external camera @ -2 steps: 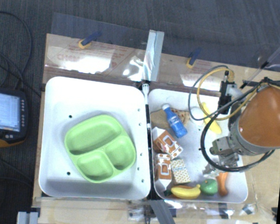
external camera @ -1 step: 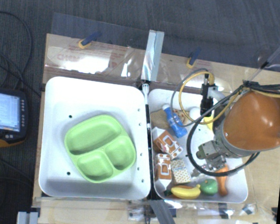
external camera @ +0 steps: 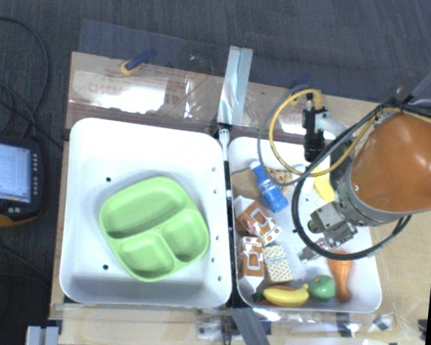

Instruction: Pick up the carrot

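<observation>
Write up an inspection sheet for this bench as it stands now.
Surface: two white bins on a wooden bench.
Job's things: carrot in the right bin's near right corner, just below the gripper.
Clutter: banana, green fruit, blue bottle, patterned packets; green divided plate in the left bin.
Grippers: gripper low over the right bin; nothing seen held.
Cables: yellow and black loops at the arm.
Surroundings: teach pendant on dark carpet.

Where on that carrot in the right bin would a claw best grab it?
Probably across the carrot's thick middle, coming straight down from above. It lies flat and pointing along the bin's right wall, so fingers should close across its narrow width. A green fruit crowds its left side, leaving little room there.
</observation>
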Controlling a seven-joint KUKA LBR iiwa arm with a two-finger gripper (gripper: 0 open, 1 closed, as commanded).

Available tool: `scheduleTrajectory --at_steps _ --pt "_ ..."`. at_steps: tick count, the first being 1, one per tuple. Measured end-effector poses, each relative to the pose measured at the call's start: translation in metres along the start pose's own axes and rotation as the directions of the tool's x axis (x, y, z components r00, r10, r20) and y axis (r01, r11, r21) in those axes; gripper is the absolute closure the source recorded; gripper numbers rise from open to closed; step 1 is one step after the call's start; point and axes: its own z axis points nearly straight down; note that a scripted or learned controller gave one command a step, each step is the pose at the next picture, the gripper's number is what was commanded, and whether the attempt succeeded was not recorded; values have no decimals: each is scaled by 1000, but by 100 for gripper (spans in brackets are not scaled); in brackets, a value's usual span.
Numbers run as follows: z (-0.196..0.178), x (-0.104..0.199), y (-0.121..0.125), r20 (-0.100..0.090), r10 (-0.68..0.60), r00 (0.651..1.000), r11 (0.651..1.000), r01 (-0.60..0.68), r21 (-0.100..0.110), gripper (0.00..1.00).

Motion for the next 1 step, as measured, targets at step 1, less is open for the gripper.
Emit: scheduleTrajectory --at_steps 1 --pt "-7 3 2 4 -238 971 971 238 -3 100"
